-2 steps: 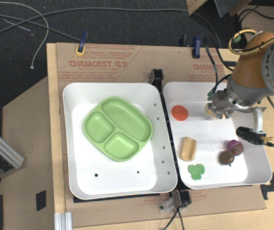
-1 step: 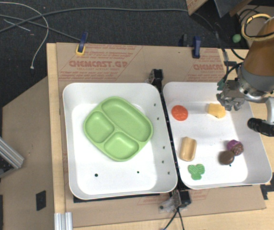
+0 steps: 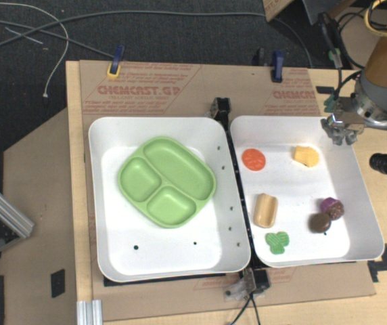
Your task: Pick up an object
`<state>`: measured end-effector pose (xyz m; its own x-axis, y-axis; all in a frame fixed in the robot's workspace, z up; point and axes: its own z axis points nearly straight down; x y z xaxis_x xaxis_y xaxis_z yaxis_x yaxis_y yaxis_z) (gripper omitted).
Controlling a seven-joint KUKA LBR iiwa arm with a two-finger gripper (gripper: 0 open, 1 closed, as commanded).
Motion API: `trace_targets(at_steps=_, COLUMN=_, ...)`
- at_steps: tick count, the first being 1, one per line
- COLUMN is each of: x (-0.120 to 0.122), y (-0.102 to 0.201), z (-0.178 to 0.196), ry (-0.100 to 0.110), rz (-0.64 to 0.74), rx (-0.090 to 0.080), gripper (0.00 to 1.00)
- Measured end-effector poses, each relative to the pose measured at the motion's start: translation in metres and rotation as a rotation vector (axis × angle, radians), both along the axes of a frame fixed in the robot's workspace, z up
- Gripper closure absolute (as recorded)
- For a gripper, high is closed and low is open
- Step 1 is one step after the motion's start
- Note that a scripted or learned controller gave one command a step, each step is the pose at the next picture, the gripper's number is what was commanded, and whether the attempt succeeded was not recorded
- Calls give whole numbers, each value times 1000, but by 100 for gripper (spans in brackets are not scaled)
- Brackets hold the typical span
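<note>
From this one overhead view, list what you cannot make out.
- Gripper: too small and blurred in the camera view to judge its opening.
- Arm: cut off by the top and right edges.
- Brown item and purple item: too small to identify; touching or apart, unclear.

Table point(image 3: 78, 181): flat brown cardboard sheet w/ red printed lettering along far edge. Two blue clamps, one far left point(image 3: 116, 60), one far right point(image 3: 277, 66), grip that edge. Directly on table: two shallow white bins, side by side, touching at centre seam. Left bin point(image 3: 112, 249): rounded corners, approx. square. Right bin point(image 3: 356, 208): same type, set slightly skewed. Black bracket point(image 3: 220, 106) at far end of seam; second black fitting point(image 3: 256, 279) w/ cable at near end. Small black tape patch point(image 3: 57, 282) on table's near-left corner. Black tape marks point(image 3: 381, 265) at near-right corner, beside right bin.
</note>
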<state>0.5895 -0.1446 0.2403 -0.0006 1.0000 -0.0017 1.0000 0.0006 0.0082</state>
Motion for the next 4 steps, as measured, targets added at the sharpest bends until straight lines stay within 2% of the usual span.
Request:
trace_targets(at_steps=1, x=1, y=0, z=9, ry=5, rz=1, rx=2, gripper=100)
trace_targets(at_steps=4, x=-19, y=175, z=6, ry=11, rz=6, rx=5, gripper=100)
